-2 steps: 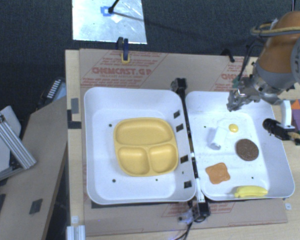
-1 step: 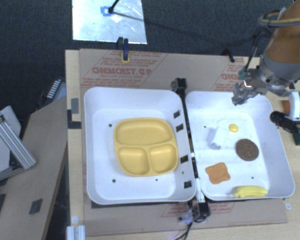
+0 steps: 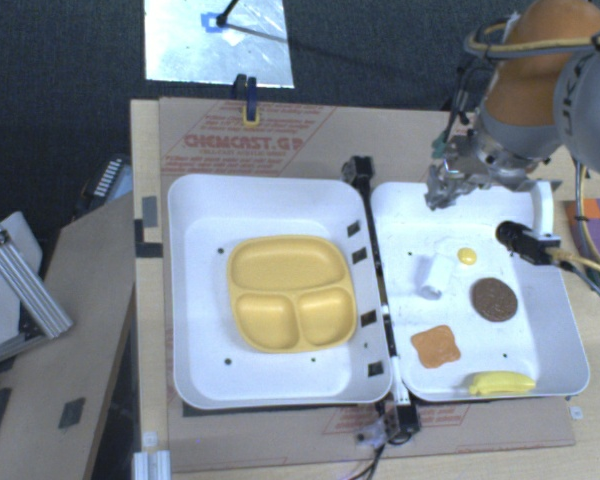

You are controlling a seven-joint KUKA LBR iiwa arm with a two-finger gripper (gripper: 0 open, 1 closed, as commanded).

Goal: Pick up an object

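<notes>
Overhead, the claw [image 3: 442,196] hangs above the right bin [image 3: 565,343]; its spread is unreadable.

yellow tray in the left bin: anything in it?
Empty. The yellow tray shows all three compartments bare; the small items lie in the right bin.

Both bins [image 3: 195,268] were plain white. The divided tray [image 3: 285,293] was pale yellow. A brown round disc [image 3: 494,299], an orange square piece [image 3: 435,346], a yellow banana-like piece [image 3: 500,382] and a small yellow blob [image 3: 466,257] lay there. The arm [image 3: 540,58] was grey and orange.
</notes>
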